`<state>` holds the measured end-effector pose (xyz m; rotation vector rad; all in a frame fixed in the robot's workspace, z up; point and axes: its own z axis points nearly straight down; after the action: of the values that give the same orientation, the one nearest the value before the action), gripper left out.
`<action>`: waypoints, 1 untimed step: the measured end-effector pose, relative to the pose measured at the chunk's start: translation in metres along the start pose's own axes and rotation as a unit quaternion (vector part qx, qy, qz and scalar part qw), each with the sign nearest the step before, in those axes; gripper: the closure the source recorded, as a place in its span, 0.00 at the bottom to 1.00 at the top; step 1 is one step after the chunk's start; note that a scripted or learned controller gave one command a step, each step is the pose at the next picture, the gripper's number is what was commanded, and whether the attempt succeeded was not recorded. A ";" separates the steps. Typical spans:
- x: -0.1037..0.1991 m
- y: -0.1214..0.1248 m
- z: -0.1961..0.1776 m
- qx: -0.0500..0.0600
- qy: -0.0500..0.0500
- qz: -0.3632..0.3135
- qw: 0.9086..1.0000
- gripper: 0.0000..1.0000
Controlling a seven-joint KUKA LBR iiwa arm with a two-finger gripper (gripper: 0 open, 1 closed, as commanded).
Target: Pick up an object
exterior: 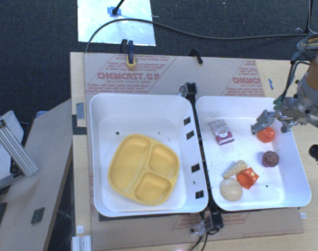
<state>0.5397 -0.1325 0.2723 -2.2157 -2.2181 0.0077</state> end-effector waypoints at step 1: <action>0.000 0.002 -0.005 -0.005 -0.001 -0.001 1.000 0.00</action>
<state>0.5415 -0.1323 0.2773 -2.2190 -2.2265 -0.0017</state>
